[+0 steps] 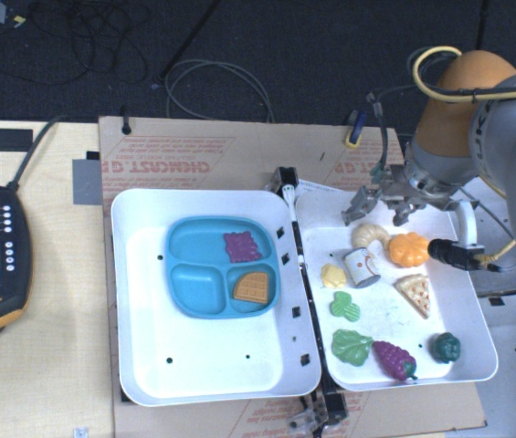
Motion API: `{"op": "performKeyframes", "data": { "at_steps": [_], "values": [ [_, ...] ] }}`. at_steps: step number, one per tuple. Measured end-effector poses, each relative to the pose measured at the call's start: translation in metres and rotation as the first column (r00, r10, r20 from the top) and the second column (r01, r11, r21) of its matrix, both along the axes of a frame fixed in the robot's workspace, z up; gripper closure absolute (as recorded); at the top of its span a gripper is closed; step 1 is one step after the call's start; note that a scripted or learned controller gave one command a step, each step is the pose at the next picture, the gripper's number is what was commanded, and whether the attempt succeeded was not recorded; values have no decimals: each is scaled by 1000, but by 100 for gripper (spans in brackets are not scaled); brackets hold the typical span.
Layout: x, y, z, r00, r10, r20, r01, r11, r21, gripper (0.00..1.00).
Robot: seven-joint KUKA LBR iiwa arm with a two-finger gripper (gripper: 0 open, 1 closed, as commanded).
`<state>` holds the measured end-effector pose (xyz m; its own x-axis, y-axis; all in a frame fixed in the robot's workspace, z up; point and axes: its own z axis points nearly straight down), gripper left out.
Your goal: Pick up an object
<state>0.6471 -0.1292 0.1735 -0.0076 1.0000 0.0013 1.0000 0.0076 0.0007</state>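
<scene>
You saw grey two-finger gripper (384, 201) hung over right white bin (477, 354), near back edge, fingers spread, gripping nothing. Round orange toy fruit (409, 249) sat just below and right, by bin's right edge.

I see the right bin (477, 359) holding loose toy foods: a beige mushroom (368, 235) touching an orange pumpkin (408, 250), a grey can (361, 267), yellow cheese (332, 276), a pizza slice (415, 294), two green leafy pieces (345, 307) (351, 346), purple grapes (393, 359) and dark green broccoli (445, 346).
</scene>
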Motion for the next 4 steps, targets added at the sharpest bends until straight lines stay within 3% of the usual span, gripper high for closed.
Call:
{"op": "performKeyframes", "data": {
  "at_steps": [1, 2, 3, 4],
  "values": [
    [-5, -15, -91, 1000, -8, -8, 8, 1000, 0, 0],
    [-3, -16, -76, 1000, -6, -4, 6, 1000, -1, 100],
    [-84, 20, 26, 1000, -8, -5, 9, 1000, 1, 100],
    [-91, 73, 42, 1000, -3, -4, 3, 1000, 2, 100]
  ]
}}
